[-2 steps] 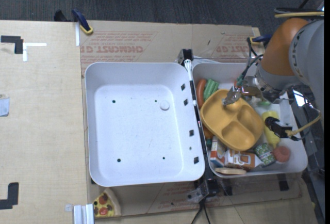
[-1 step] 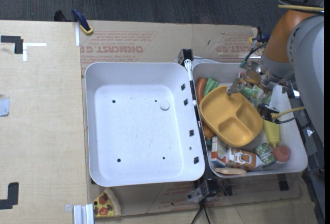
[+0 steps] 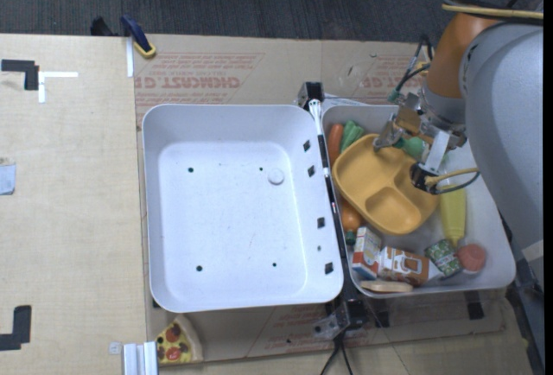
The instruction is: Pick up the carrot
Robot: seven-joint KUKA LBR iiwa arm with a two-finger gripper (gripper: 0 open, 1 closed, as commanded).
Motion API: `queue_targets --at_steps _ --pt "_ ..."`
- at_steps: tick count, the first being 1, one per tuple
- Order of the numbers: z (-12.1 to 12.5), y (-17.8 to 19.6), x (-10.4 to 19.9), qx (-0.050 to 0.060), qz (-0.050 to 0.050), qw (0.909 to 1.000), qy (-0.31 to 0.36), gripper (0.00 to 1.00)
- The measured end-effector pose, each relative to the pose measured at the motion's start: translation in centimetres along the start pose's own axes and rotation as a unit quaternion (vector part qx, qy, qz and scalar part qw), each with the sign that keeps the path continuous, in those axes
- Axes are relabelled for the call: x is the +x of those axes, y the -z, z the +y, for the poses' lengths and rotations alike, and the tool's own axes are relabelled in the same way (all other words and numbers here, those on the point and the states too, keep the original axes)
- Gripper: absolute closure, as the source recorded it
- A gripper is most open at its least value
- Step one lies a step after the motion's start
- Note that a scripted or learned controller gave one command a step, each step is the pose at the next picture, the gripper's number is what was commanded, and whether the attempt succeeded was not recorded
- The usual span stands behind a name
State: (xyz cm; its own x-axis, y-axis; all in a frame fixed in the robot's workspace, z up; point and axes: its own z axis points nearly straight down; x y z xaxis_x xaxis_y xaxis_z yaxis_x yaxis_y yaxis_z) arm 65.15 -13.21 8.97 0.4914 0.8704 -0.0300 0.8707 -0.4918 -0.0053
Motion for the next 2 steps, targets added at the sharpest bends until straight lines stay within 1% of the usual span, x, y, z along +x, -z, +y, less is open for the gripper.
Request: queue_targets --at_steps 1,2 --pt "0.1 0.9 -0.7 0.0 -0.006 1.0 -0.001 1.0" --pt "-1.0 11.0 0.8 -0.02 -0.005 0.9878 -0.155 1.0"
